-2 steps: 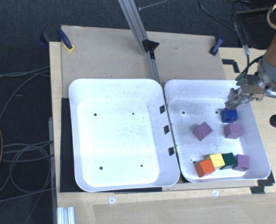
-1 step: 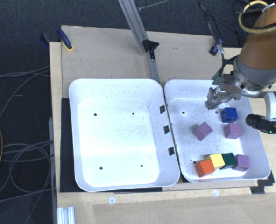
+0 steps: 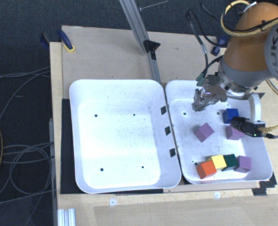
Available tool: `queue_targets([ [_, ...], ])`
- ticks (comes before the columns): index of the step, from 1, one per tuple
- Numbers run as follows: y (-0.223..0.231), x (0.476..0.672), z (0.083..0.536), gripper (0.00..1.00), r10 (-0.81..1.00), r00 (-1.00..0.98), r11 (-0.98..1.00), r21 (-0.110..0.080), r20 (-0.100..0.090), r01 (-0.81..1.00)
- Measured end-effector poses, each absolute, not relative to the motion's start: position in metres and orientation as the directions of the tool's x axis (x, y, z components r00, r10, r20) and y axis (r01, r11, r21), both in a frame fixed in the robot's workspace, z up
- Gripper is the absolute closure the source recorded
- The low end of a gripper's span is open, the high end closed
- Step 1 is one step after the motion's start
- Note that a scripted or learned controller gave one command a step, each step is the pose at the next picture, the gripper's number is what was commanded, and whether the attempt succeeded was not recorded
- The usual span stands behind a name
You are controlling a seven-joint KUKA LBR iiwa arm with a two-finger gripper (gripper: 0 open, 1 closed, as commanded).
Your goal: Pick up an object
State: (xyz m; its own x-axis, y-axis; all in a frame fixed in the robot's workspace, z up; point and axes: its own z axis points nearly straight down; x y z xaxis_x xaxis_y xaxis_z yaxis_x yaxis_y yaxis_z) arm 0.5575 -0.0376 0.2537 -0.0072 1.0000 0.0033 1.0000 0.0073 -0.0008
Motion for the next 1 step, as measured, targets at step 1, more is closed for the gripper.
queue_targets([
  [1, 0.0199, 0.5489, 0.2519, 1.00, 1.000, -0.007, 0.007, -0.002, 0.003, 1.000],
])
